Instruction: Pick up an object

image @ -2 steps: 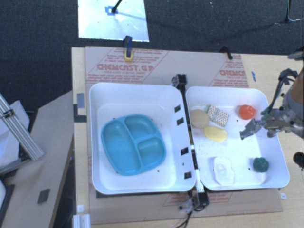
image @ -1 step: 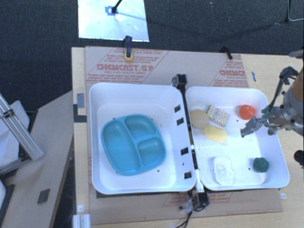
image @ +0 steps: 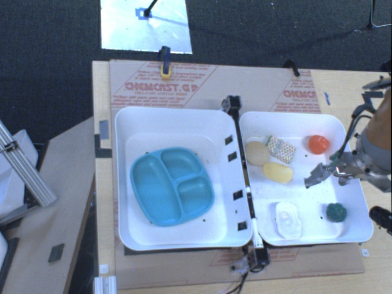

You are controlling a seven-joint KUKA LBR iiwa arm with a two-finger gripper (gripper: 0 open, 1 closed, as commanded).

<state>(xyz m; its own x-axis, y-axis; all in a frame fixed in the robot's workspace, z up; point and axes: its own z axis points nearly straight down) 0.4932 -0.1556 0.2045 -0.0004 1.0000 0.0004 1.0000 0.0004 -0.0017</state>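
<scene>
The right bin (image: 343, 127) holds several small objects: an orange ball (image: 318, 144) at the back right, a patterned green-and-white packet (image: 281, 149), a tan round piece (image: 257, 153), a yellow lemon-like piece (image: 278, 173), a white object (image: 288, 219) near the front, and a dark green object (image: 335, 212) at the front right. My gripper (image: 317, 176) reaches in from the right and hovers over the bin's middle right, between the orange ball and the dark green object. Nothing shows between its fingers.
The left bin (image: 141, 124) holds a blue divided tray (image: 172, 185). A black divider strip (image: 240, 176) runs between the bins. Cardboard (image: 165, 84) lies under both bins. A metal frame (image: 21, 170) stands at the far left.
</scene>
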